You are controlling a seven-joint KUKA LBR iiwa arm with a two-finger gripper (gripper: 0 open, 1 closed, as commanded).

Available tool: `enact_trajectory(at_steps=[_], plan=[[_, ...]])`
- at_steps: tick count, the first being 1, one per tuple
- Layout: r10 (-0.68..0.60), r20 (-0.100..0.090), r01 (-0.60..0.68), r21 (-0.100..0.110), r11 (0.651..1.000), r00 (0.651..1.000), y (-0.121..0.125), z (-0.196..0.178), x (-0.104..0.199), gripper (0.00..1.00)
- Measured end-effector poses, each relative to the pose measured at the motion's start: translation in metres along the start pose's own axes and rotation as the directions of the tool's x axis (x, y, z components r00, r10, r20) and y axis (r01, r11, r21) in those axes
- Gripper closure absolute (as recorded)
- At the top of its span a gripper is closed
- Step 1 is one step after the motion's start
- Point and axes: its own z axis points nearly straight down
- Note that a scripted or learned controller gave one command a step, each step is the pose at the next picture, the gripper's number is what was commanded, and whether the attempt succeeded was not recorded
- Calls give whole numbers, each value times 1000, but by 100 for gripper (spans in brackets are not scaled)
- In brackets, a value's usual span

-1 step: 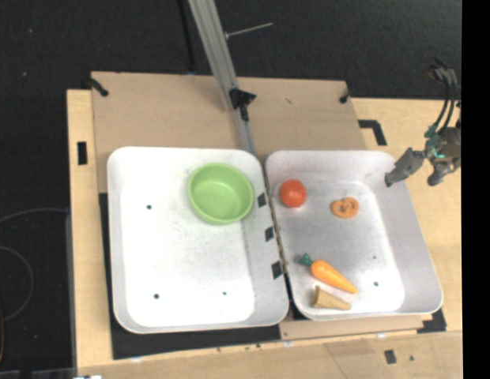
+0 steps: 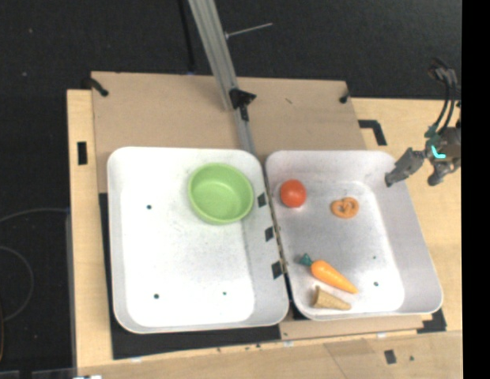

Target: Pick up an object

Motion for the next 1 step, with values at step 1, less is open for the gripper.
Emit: enact_trajectory(at_steps=[1], plan=[[4,1,-4,0,1000,1000,-2,40,-4,0]])
